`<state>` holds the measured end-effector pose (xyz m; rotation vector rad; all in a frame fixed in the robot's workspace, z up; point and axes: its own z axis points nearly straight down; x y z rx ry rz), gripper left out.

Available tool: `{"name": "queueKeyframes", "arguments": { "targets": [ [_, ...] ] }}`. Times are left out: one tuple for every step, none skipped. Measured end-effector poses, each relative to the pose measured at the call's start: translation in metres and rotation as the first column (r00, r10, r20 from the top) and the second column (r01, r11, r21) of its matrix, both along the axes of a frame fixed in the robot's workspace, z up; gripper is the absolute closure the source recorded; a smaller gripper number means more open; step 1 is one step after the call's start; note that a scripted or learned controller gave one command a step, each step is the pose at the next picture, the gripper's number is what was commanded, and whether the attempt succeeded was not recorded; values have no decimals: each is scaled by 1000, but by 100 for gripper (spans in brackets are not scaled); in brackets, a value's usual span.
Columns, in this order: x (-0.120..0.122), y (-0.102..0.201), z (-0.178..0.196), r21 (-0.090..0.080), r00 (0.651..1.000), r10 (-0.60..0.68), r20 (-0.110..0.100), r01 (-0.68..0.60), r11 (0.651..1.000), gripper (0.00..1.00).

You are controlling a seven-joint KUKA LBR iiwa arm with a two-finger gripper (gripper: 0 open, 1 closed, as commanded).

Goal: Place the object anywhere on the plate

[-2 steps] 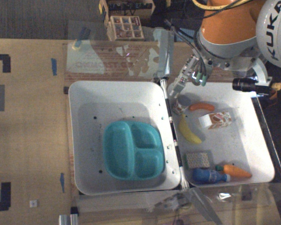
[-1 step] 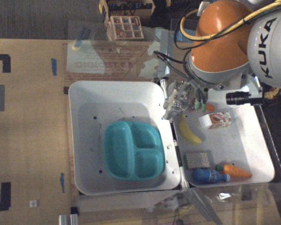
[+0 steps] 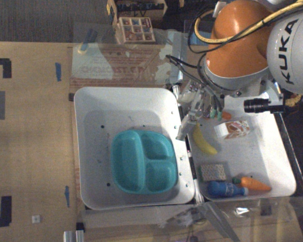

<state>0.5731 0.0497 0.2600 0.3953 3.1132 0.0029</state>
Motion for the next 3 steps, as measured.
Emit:
{"name": "queueKeyframes", "arguments": {
  "targets": [
    [2, 0, 11, 2, 1000, -3, 7, 3, 1000, 100],
    [2, -1, 11, 2, 1000, -3, 7, 3, 1000, 0],
    [4, -1, 23, 4, 1000, -6, 15, 6, 1000, 100]
  ]
}}
